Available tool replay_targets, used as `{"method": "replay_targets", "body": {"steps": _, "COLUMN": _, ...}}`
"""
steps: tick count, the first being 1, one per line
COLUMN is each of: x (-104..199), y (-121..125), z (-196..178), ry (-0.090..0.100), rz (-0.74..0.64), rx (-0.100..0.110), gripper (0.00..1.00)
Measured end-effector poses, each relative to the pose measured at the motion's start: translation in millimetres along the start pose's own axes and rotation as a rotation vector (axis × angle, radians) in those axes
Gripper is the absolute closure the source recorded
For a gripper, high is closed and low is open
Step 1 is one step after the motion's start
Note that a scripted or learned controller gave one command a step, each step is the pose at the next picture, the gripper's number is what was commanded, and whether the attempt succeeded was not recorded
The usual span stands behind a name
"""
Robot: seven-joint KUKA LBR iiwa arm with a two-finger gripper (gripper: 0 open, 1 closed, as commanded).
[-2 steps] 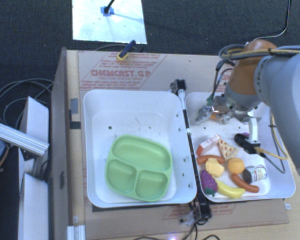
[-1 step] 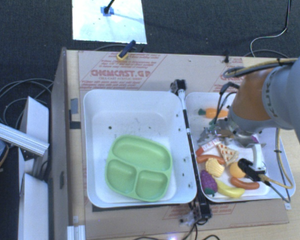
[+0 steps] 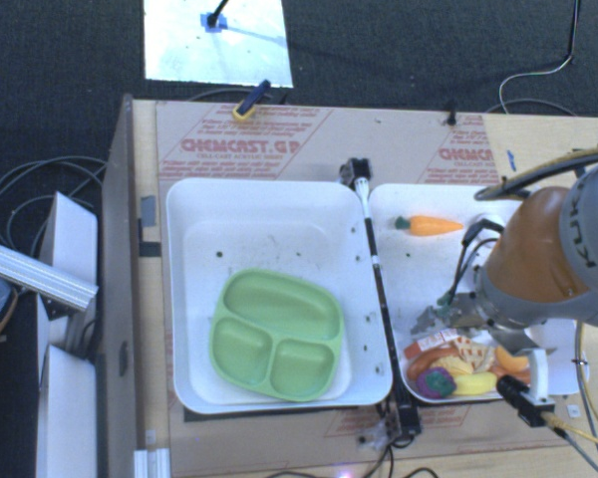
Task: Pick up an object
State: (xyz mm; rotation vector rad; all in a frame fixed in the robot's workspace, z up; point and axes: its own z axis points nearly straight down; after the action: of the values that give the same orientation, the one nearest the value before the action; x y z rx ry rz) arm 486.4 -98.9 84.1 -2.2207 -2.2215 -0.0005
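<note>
The left bin [image 3: 194, 267] is a shallow white tray with rounded corners and a smooth, slightly speckled floor. In it lies a pale green plate [image 3: 276, 335] of matte plastic, with three moulded compartments, set toward the near side.

A thin black divider [image 3: 377, 267] runs between the bins.

The right bin [image 3: 404, 267] holds the candidate objects. A toy carrot [image 3: 431, 226], orange and tapered with a green stub, lies alone near the far wall. A pile of toy food [image 3: 458, 364] sits at the near edge: red, yellow and orange pieces, glossy, plus a round purple item. Individual shapes in the pile are hard to separate.

The gripper [image 3: 447, 315] hangs just above the far-left side of the pile, below the grey wrist and orange band. Whether it is released or clenched cannot be told from this view, and no object is seen in its grasp.

Procedure, as judged: select one piece at the pile's edge and descend vertically onto it. Keep away from the divider. Smooth rounded plastic may slip, so centre the piece before closing.
</note>
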Motion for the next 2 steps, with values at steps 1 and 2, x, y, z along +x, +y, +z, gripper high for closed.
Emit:
{"method": "replay_targets", "body": {"steps": 1, "x": 0, "y": 0, "z": 0, "ry": 0.000, "rz": 0.000, "rx": -0.001, "gripper": 0.00}}
{"method": "replay_targets", "body": {"steps": 2, "x": 1, "y": 2, "z": -11, "ry": 0.001, "rz": -0.001, "rx": -0.004, "gripper": 1.00}}
